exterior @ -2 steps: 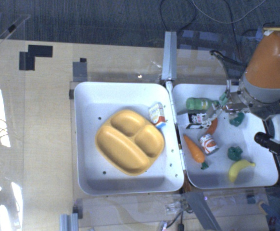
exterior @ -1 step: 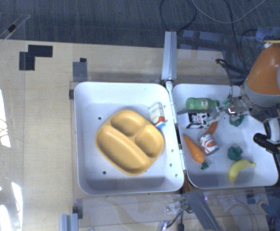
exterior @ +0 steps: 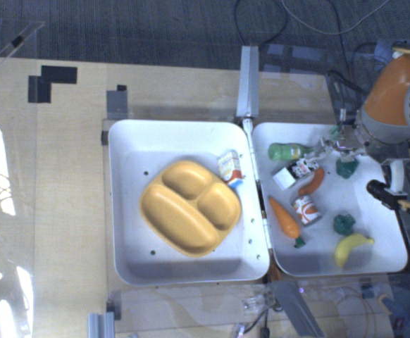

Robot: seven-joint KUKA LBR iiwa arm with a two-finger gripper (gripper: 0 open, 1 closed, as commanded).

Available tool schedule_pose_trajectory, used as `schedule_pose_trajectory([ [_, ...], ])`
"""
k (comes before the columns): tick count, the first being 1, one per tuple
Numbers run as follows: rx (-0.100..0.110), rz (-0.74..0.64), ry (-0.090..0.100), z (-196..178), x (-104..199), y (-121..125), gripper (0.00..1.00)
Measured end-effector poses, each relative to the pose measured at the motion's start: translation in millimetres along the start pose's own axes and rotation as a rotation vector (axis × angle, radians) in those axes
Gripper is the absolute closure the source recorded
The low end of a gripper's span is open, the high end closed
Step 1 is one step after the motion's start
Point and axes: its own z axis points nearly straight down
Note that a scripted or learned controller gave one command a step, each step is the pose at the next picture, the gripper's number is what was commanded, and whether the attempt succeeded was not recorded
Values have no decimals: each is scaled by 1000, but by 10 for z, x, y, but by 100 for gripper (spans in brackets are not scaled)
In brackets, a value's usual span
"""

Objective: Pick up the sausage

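The sausage (exterior: 312, 182) is lying slantwise in the right bin (exterior: 395, 259), touching a small carton (exterior: 302, 167) and just above a can (exterior: 306, 210). It is looking light, smooth and probably slippery, so gripping across its middle seems best. The gripper (exterior: 340, 145) is hovering nearby; I cannot tell its state.

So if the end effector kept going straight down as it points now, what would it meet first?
Probably the dark green piece just below the end effector, though depth is unclear. The sausage lies further left in the view, off that line.
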Motion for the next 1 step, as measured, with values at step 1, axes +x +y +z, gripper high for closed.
schedule_pose_trajectory([
  [1, 1, -96, -12, 46, -112, 173, 0],
])
